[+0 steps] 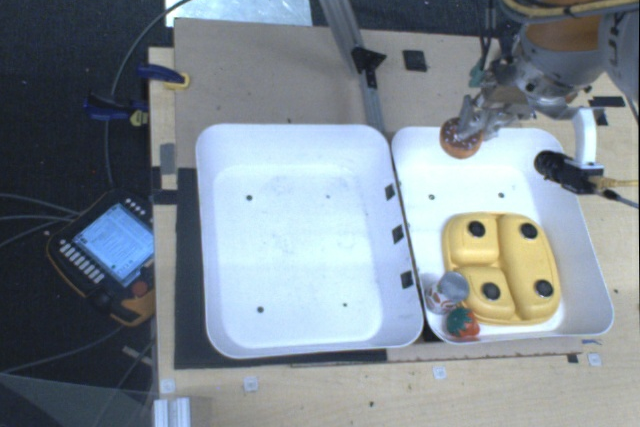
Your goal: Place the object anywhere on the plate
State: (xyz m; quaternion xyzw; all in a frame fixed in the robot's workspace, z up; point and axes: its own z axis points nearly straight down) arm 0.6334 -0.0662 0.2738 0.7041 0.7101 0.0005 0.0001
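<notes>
A yellow sectioned plate (502, 267) lies in the near part of the right bin (430, 185). My gripper (466, 129) hangs over the far edge of that bin, up and left of the plate. A small round brown object (460, 145) sits at its fingertips, and the fingers are shut on it. Object and gripper stand well apart from the plate's far edge.
A small grey piece (450, 288) and a green-and-orange piece (461, 322) lie against the plate's left near corner. The left bin (290, 235) sits beside the right one. A slanted metal pole (335, 5) rises behind the bins. A handheld pendant (108, 250) rests off the bench at left.
</notes>
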